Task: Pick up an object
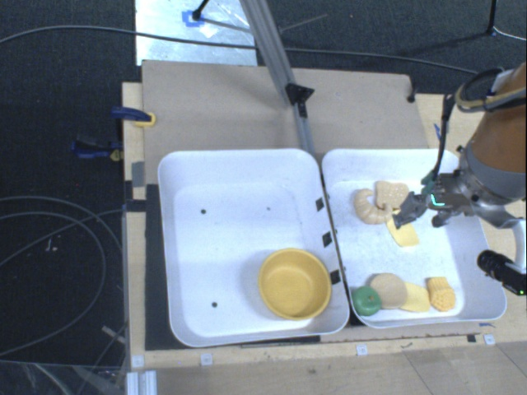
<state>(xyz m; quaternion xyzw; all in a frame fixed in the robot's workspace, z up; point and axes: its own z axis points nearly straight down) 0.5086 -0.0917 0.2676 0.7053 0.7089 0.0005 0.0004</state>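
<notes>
The right bin (469, 257) holds several food-like toys. Toward its back lie a pale curved pastry (368, 206) and a beige bread piece (391, 192), with a yellow wedge (404, 236) just in front of them. My gripper (409, 212) reaches in from the right and hovers low between the bread piece and the wedge, close to both. Nothing is seen held in it. Along the bin's front edge lie a green ball (366, 302), a tan round piece (389, 288), a yellow slice (417, 300) and an orange-yellow corn cob (442, 294).
A yellow bowl (294, 283) sits at the front right of the left bin (214, 220). A grey pole (276, 52) slants down to the divider between the bins. Blue and yellow clamps (123, 130) grip the bench's left edge.
</notes>
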